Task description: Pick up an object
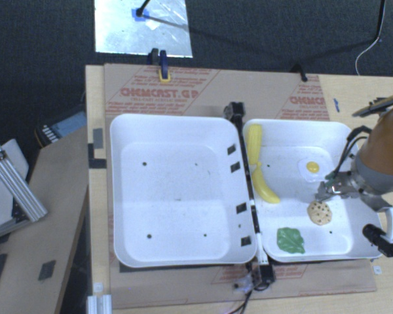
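The right bin holds a yellow banana along its left wall, a white fried egg with a yellow yolk, a brown spotted cookie and a green leaf-shaped piece. My gripper reaches in from the right and sits low in the bin, just above the cookie and below the egg. Its metal tips are small and blurred against the white floor. Nothing is visibly lifted.
The left bin lies beside the right one, with black clips along the shared wall. The arm's orange band and grey body overhang the right bin's right edge. A cardboard sheet lies under both bins.
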Action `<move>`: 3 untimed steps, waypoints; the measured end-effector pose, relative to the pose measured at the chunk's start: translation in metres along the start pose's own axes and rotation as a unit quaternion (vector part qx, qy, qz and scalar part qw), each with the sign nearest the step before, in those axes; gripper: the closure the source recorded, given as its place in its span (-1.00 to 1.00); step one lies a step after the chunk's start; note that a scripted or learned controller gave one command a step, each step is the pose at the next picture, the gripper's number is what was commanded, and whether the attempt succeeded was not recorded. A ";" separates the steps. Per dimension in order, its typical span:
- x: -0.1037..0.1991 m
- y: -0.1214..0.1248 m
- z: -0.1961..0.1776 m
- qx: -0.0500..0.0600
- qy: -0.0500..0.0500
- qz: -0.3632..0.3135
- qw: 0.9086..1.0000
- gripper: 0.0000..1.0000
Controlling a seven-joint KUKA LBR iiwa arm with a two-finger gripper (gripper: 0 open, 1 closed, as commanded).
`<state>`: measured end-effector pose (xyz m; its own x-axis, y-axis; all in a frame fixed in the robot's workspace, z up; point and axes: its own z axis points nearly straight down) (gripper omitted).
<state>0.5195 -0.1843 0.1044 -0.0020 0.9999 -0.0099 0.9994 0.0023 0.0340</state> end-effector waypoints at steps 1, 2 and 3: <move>0.000 0.001 -0.010 -0.001 0.000 0.000 1.000 1.00; 0.012 -0.025 0.011 0.002 -0.001 0.001 1.000 1.00; 0.011 -0.023 -0.001 0.000 -0.002 0.001 1.000 1.00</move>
<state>0.4966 -0.1735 0.1045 0.0007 0.9999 -0.0131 0.9994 -0.0002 0.0335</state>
